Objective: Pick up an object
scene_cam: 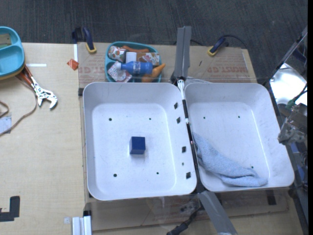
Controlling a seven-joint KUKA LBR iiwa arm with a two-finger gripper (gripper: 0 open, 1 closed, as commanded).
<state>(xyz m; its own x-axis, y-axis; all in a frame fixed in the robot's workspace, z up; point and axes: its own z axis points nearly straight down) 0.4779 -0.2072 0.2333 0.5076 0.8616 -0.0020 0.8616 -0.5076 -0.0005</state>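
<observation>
While the blue cube [138, 145] sits alone on the floor of the left bin [93, 131], a little left of and below that bin's middle, nothing touches it and it stands well apart from every wall. It rests flat, one face up, slightly darker on the side nearest the camera.

Just beside it to the right, across the two touching rims, the right bin [264, 116] holds a pale blue cloth [224, 163], crumpled and stretched slantwise from the bin's left wall down toward its near right corner.

At the far right, past the right bin's outer rim, the gripper [289, 131] shows as a cluster of dark and metallic parts, well apart from the cube; whether it is open or closed I cannot tell, and nothing is seen in its grasp.

Behind the left bin stands a teal tub [110, 53] packed with small mixed items. A grey bar [183, 48] rises behind the seam between the bins, and two yellow-handled clamps [88, 40] sit along the back edge of the cardboard sheet [230, 65]. On the wooden bench [39, 155] to the left lie a wrench [45, 96] and a blue dish [11, 53].
</observation>
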